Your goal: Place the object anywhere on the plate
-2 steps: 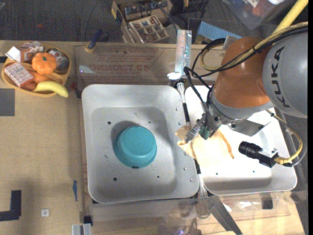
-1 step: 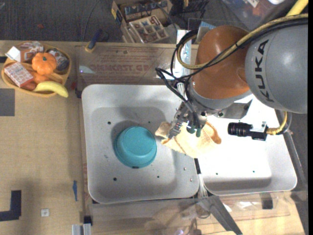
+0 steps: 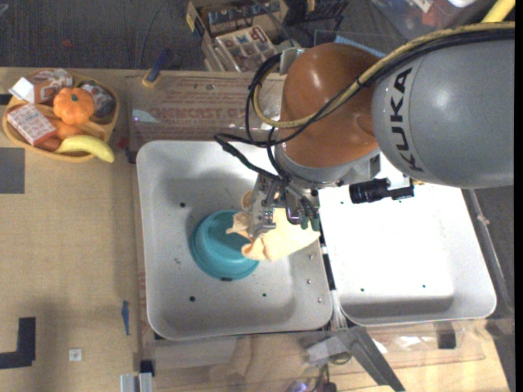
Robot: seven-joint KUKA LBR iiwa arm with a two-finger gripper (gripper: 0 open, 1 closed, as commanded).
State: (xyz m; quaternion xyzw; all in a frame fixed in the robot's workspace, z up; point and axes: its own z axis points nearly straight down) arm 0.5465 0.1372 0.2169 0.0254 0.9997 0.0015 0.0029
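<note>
Camera view: grey KUKA arm with orange band reaches in from the right, two-finger gripper [image 3: 265,211] low over the left shallow white bin [image 3: 163,178]. Round teal plate [image 3: 214,245] sits in that bin. Pale tan, floppy, irregular object [image 3: 274,242] lies at the plate's right rim, overlapping it, mostly hanging off toward the bin floor. Gripper sits right on top of it; cannot tell how the tool stands or whether it grips. Task looks near done but not settled: object needs to rest on the plate. Right white bin [image 3: 409,300] beside it.
</note>
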